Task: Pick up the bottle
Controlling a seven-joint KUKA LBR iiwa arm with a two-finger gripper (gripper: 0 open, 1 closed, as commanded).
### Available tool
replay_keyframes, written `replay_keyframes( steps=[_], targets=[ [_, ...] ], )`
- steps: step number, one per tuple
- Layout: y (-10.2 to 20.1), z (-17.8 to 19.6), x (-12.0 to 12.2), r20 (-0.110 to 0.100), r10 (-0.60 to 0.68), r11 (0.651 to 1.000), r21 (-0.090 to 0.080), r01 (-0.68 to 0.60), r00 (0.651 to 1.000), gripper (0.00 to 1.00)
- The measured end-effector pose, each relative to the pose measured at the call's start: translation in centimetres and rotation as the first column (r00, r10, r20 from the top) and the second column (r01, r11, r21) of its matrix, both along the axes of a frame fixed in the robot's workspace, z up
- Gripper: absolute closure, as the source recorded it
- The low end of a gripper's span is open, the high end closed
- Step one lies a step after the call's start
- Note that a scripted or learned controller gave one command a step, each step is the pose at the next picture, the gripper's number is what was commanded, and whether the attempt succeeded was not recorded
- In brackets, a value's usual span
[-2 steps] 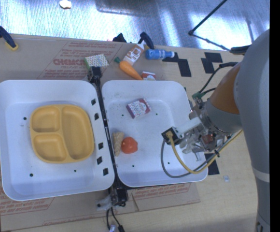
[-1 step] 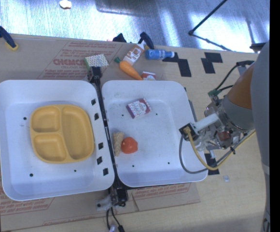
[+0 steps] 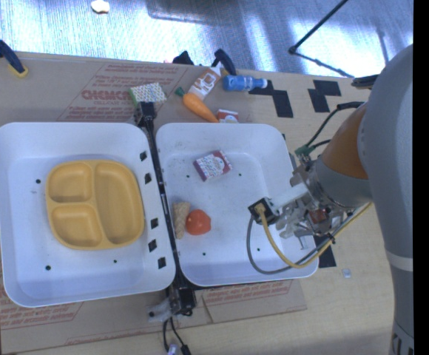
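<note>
Hovering at the right bin's (image 3: 200, 135) 4 o'clock rim, my gripper (image 3: 292, 224) sits among cables; finger state cannot be determined. Bottle (image 3: 242, 83) lies on the bench (image 3: 89, 87) at the bin's 12 o'clock, beside the carrot (image 3: 198, 106).

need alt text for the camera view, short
A grey robot arm's gripper hangs over the right edge of the right white bin, which holds a red packet and a tomato. A blue bottle lies on the bench behind the bins; the left bin holds a yellow divided tray.
</note>
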State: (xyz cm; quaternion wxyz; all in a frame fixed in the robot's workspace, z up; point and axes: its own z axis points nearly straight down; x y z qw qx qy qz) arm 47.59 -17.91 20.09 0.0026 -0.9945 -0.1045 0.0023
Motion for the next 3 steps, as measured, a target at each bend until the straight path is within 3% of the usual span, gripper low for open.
replay_keyframes(
  steps=[1, 2, 3],
  targets=[
    [-3.2, 10.9, 0.0, 0.002, 0.049, 0.999, -0.002, -0.049, 0.999, 1.0],
    [-3.1, -1.5, 1.7, -0.001, -0.003, 1.0, 0.001, 0.003, 1.0, 1.0],
    [-3.1, -3.3, 0.0, -0.001, 0.023, 1.0, 0.0, -0.023, 1.0, 1.0]
  ],
)
